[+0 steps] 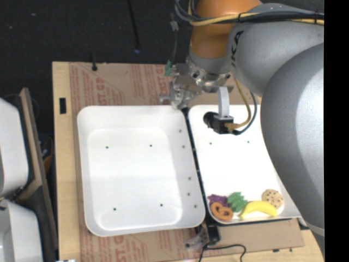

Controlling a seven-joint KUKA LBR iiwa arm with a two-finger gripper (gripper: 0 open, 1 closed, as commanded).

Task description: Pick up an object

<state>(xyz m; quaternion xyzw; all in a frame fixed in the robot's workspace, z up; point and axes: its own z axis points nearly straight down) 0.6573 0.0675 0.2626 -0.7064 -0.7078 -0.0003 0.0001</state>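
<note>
two shallow white plastic bins sit side by side on a tan cardboard sheet [120,86] printed with red writing (too blurred to read). the left white bin [136,168] shows small dark dots on its floor, about eight that can be counted. the right white bin [234,168] holds a cluster of toy foods along its near edge, five pieces in all: one purple bunch of toy grapes [217,200], one green leafy toy vegetable [237,200], one yellow toy banana [259,209], one round tan cookie with dark chips [272,198] and one brown pretzel-like ring [221,213], all touching or just beside one another. the grey arm with its orange band [221,15] carries dark lettering on the grey shell, only partly visible and not legible. the two-finger gripper [180,100] hangs over the far rim where the two bins meet, well apart from the toy foods; whether it is open or closed cannot be told. a small black part [218,122] hangs on a cable just above the right bin's far end.
</note>
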